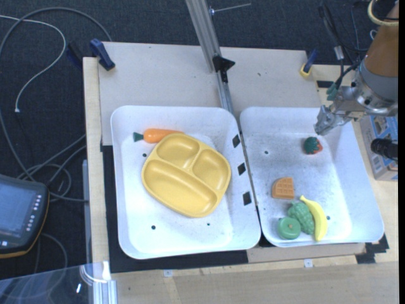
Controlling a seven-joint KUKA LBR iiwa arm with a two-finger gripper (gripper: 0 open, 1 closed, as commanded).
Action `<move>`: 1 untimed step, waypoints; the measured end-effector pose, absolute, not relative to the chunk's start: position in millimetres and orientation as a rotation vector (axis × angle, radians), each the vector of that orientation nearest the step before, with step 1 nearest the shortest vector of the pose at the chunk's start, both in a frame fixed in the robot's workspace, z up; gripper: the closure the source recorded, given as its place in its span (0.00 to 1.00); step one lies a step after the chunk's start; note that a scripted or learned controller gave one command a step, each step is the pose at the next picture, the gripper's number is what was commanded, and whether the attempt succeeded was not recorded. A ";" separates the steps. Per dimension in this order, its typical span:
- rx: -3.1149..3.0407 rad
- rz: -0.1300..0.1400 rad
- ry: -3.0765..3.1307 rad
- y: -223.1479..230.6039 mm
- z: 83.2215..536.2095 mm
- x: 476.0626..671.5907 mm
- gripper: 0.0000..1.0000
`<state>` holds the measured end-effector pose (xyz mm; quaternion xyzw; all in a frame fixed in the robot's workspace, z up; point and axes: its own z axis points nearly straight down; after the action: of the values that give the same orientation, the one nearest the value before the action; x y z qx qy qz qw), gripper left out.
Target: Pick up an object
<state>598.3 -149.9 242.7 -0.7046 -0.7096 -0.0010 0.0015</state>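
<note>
Right bin (354, 170) | strawberry (311, 145) just below gripper (323, 124), apart

Bench (164, 68) carries two white bins side by side. Left bin (126, 220) sits at 9 o'clock, right bin (354, 195) at 3 o'clock, edges touching.

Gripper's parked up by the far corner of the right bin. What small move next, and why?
Probably a short step down and toward the bin's near side, onto the small red and green toy. The gripper sits just above and right of it, apart from it, holding nothing. That toy lies alone on the right bin's floor, while the waffle, banana and green pieces crowd together.
</note>
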 end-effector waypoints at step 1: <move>-2.212 -0.002 -2.226 -100.3 251.7 590.7 1.00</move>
<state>590.7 -100.3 251.7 -0.7049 -0.7093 -0.0005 0.0019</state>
